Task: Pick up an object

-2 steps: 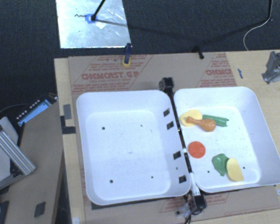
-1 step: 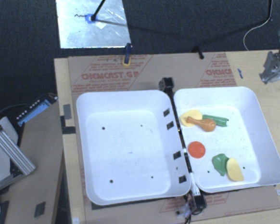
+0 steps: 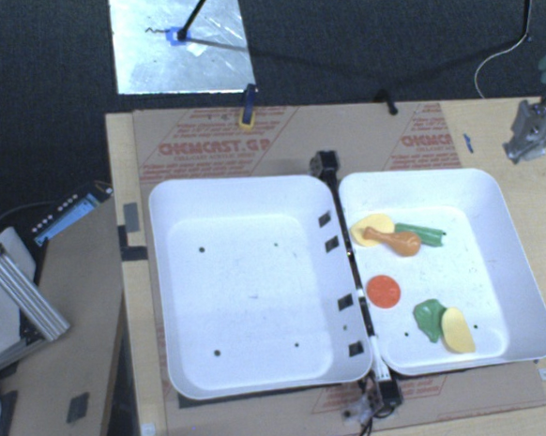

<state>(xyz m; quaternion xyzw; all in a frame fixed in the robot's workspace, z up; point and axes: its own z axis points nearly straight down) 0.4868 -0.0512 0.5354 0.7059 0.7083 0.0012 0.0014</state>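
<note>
The right bin point(image 3: 498, 206) holds several small toy foods. A yellow piece point(image 3: 371, 225) lies near its left wall, with an orange-brown piece point(image 3: 397, 241) across it and a green piece point(image 3: 422, 233) to their right. A flat red-orange disc point(image 3: 383, 291) rests lower down. Near the front lie a green piece point(image 3: 428, 317) and a yellow oval piece point(image 3: 458, 330), touching each other. My gripper point(image 3: 533, 134) is at the right edge of the view, above the bench beyond the right bin's far right corner, well apart from all the pieces.
The left bin point(image 3: 174, 211) stands beside the right one, joined by a black hinge strip point(image 3: 342, 254). Both rest on a cardboard sheet point(image 3: 211, 142). A shiny metal plate point(image 3: 179, 41) lies behind the bench. A metal frame point(image 3: 15, 289) stands at the left.
</note>
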